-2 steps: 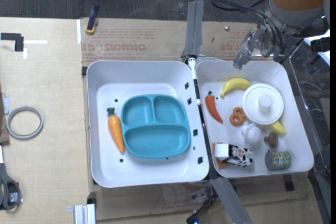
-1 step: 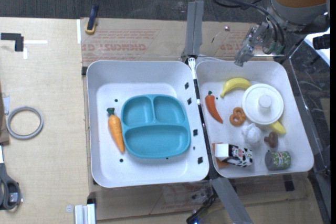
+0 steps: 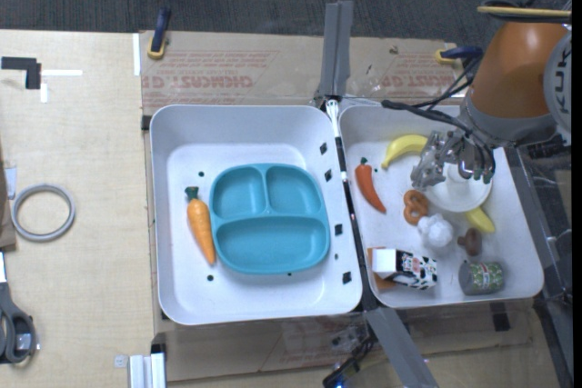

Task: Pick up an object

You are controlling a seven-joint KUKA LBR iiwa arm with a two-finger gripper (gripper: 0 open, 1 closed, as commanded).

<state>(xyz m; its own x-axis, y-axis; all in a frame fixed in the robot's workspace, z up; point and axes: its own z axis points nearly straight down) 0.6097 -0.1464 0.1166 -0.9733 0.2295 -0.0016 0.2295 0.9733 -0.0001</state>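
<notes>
The right bin (image 3: 523,223) holds a yellow banana (image 3: 403,146), a red chili pepper (image 3: 368,185), an orange pretzel-shaped piece (image 3: 416,205), a white ball (image 3: 438,233), a brown lump (image 3: 469,241), a second small yellow piece (image 3: 481,220), a grey-green can (image 3: 481,277) and a black-and-white carton (image 3: 406,267). My gripper (image 3: 452,164) hangs over the upper middle of this bin, just right of the banana and above the pretzel piece. A white round thing (image 3: 459,193) sits right under it.
The left bin (image 3: 173,195) carries a teal divided plate (image 3: 270,218) and an orange carrot (image 3: 200,225) beside it. A grey divider post (image 3: 336,50) stands between the bins at the back. A tape ring (image 3: 40,212) lies on the bench at far left.
</notes>
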